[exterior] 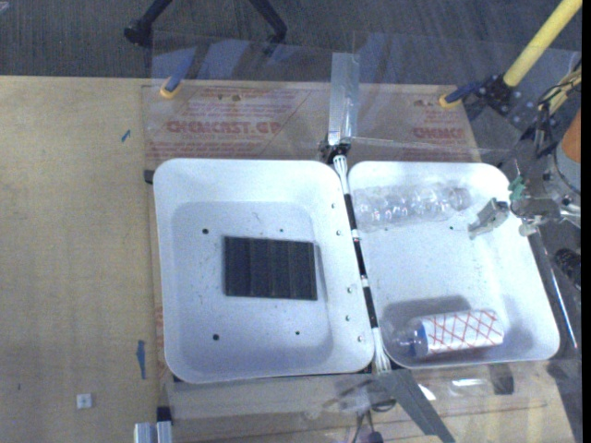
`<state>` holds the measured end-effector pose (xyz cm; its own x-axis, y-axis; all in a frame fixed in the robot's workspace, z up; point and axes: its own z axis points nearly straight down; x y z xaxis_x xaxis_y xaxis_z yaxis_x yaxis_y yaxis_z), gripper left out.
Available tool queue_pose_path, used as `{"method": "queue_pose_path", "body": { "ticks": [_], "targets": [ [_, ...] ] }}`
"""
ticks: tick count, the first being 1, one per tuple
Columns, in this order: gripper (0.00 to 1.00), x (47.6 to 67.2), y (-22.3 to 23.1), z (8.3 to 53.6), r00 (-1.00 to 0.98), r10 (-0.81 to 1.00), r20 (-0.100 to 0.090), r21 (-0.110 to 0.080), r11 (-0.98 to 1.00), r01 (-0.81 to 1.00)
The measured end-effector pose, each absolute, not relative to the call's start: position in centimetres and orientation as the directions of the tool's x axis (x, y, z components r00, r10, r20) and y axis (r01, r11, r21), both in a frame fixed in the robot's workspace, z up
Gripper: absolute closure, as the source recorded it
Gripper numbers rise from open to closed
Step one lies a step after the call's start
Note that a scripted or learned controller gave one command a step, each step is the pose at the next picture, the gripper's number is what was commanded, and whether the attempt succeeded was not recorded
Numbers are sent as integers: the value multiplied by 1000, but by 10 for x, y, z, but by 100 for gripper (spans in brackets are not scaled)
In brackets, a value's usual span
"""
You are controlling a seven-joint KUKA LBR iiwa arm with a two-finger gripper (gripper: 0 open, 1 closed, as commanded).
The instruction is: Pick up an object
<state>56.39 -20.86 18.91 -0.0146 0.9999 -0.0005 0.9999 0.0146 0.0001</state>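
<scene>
Two shallow white bins sat side by side on the wooden bench [65, 247]. The left bin [185, 192] held a dark ribbed rectangular pad [271, 268], lying flat near the bin's centre, its long edges roughly parallel to the bench's near edge.

The right bin [517, 284] held two things, well apart. A clear plastic bottle [411, 203] lay on its side along the bin's far edge, running left to right. A container with a red-and-white lattice wrap and a blue cap [454, 331] lay on its side by the bin's near edge, cap end toward the divide between the bins.

The arm reached in over the bench's right edge. The hand [489, 216] hung at the right bin's far right corner, just beside the right-hand end of the clear bottle. Whether it was touching the bottle could not be judged. Nothing could be seen between its fingers; whether they were spread or closed could not be told from this angle.

A clear plastic sheet with red lettering [222, 123] stood behind the bins, toward the bench's far edge.
</scene>
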Motion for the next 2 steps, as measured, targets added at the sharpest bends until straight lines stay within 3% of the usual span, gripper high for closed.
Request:
{"method": "queue_pose_path", "body": {
  "ticks": [1,2],
  "targets": [
    [0,599,-108,167,85,996,0,0,-85,996],
    [0,583,-192,185,62,998,-2,3,-62,998]
  ]
}}
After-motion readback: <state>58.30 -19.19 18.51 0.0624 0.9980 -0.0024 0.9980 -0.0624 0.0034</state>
